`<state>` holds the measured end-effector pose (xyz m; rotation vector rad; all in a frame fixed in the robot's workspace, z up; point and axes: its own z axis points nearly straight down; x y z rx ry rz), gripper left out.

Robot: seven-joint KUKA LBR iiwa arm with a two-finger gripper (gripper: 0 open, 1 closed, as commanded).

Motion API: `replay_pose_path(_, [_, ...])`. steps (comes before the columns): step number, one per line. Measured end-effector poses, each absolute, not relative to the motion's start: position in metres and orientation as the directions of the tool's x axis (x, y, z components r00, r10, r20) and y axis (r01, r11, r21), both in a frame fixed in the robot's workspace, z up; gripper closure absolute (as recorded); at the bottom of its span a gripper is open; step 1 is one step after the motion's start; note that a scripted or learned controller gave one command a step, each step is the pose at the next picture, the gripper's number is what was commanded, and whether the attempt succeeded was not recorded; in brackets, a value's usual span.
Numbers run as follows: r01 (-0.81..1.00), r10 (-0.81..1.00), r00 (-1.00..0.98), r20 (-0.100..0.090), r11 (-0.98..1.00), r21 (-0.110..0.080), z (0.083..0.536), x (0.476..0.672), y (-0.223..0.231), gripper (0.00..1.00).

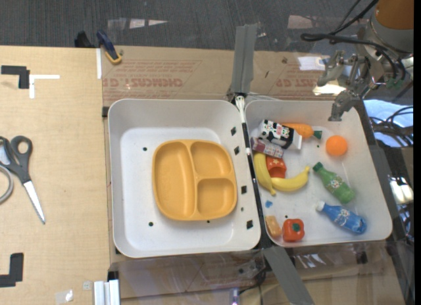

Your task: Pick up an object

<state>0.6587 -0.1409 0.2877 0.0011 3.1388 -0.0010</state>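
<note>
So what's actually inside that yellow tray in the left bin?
Nothing that I can see. The yellow tray has three compartments, and all three show bare yellow floor. The tray covers the middle of the left bin, so whatever is under the tray stays hidden.

Left bin [125, 185] holds a divided plate [195, 180]. Right bin [371, 165]: banana [279, 180] at left, ball [336, 146] behind two bottles [333, 183] at right, tomato [293, 229] at front. Scissors [23, 173] lie on the worktop [59, 139], far left.
</note>
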Motion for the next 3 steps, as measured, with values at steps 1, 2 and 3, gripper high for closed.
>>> replay_pose_path(1, [0.091,0.091,-0.996,-0.003,0.996,0.0,0.157,0.618,-0.174,0.0])
replay_pose_path(2, [0.336,0.336,-0.942,-0.004,0.942,0.001,0.094,0.626,-0.119,0.0])
replay_pose_path(3, [0.264,0.264,-0.965,-0.004,0.965,0.0,0.094,0.575,-0.175,0.0])
